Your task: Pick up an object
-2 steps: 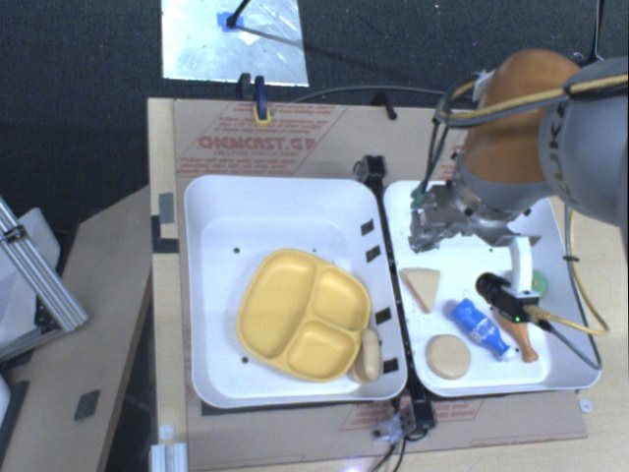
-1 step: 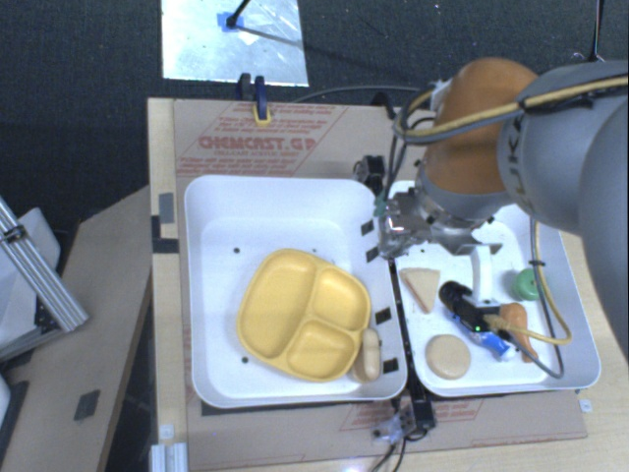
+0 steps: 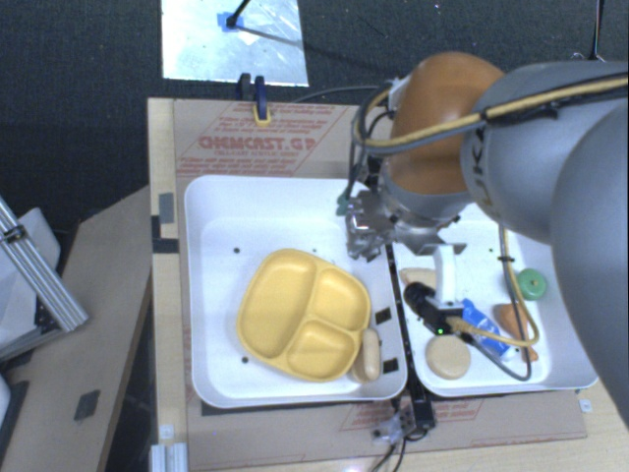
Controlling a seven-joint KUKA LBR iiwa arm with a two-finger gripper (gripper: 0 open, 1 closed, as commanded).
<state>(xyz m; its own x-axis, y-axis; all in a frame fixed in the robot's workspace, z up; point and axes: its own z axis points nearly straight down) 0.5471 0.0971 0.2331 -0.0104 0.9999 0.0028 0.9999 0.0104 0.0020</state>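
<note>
My gripper (image 3: 365, 236) hangs over the right rim of the left bin (image 3: 211, 264), close to the divider between the bins, beneath the orange wrist band. Below and left of it, a yellow divided plate (image 3: 300, 313) lies in the left bin. A small beige bread-like piece (image 3: 369, 354) lies against the plate's right edge. In the right bin (image 3: 565, 367) are a round tan disc (image 3: 449, 359), a blue packet (image 3: 484, 324), a green round piece (image 3: 532, 284), a brown piece (image 3: 511, 319) and a white block (image 3: 451, 269). The arm hides much of the right bin.
Cardboard with red lettering (image 3: 256, 144) lies under the bins, held by a blue and yellow clamp (image 3: 259, 96) at the back. A shiny sheet (image 3: 231, 28) lies farther back. An aluminium rail (image 3: 34, 268) slants at the left.
</note>
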